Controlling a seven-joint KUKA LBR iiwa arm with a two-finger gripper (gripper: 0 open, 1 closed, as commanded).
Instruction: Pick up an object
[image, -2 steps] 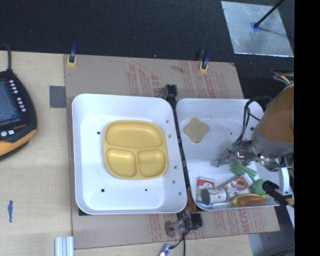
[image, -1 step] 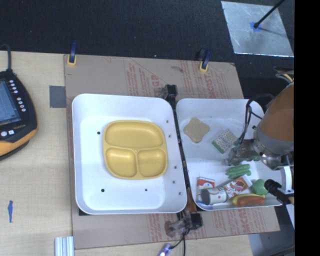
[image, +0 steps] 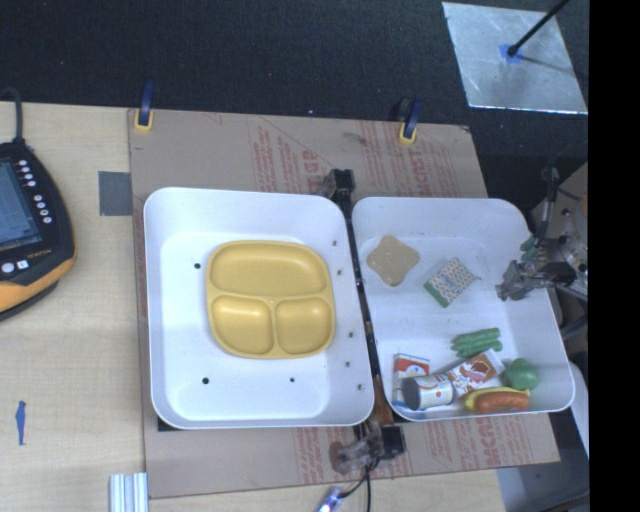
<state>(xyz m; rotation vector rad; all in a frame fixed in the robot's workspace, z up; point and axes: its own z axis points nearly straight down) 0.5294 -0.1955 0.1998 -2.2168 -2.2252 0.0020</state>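
Several small objects are lying in the right bin (image: 520, 215): a tan bread slice (image: 392, 260) near its upper left, a green patterned packet (image: 449, 281) just beside it, and a green bean pod (image: 475, 341) lower down. Crowding the bottom edge are a red-and-white carton (image: 408, 366), a small can (image: 427, 393), a hot dog (image: 497, 401) and a green lime (image: 520, 375). The pincer (image: 520, 280) is hovering at the bin's right rim, gripping nothing visible; whether it is open cannot be told. The left bin (image: 170, 300) is carrying a yellow divided tray (image: 270, 298). Both bins are sitting on the desk (image: 70, 400).
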